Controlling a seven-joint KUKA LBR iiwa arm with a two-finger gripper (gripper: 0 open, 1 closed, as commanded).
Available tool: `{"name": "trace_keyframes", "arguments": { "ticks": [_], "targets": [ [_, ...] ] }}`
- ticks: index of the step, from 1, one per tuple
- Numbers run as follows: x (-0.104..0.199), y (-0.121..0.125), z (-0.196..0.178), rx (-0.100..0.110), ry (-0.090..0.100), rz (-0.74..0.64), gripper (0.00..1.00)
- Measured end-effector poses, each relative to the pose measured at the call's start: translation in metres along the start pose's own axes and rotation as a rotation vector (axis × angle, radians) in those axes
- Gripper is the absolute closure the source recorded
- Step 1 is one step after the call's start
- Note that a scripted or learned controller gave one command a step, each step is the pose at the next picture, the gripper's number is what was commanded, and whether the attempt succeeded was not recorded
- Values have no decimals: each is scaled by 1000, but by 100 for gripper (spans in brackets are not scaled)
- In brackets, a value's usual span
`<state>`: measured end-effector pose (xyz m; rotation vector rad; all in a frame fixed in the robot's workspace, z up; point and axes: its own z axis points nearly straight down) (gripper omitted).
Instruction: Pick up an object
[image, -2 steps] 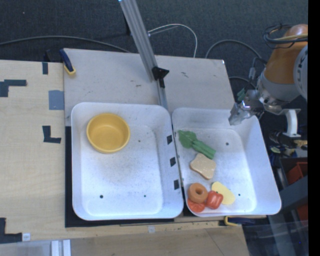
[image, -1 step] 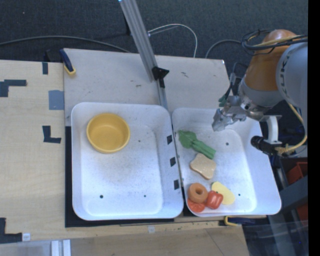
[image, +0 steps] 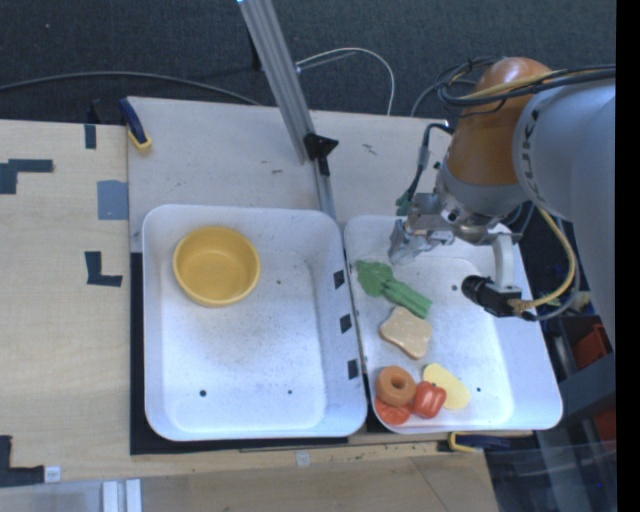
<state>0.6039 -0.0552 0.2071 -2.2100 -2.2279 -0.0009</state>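
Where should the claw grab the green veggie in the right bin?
Probably across the green veggie near its middle, coming straight down from above. It lies flat and long, slanting from upper left to lower right, so the claw should pinch across its narrow width. The bread sits close to its lower end, so gripping nearer the middle or upper end leaves more room.

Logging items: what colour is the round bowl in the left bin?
Yellow; the round bowl shows clearly in the camera view.
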Motion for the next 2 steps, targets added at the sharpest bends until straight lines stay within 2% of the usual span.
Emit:
{"name": "trace_keyframes", "arguments": {
  "ticks": [2],
  "targets": [
    [109,-23,-25,-1,-1,0,100]
  ]
}}
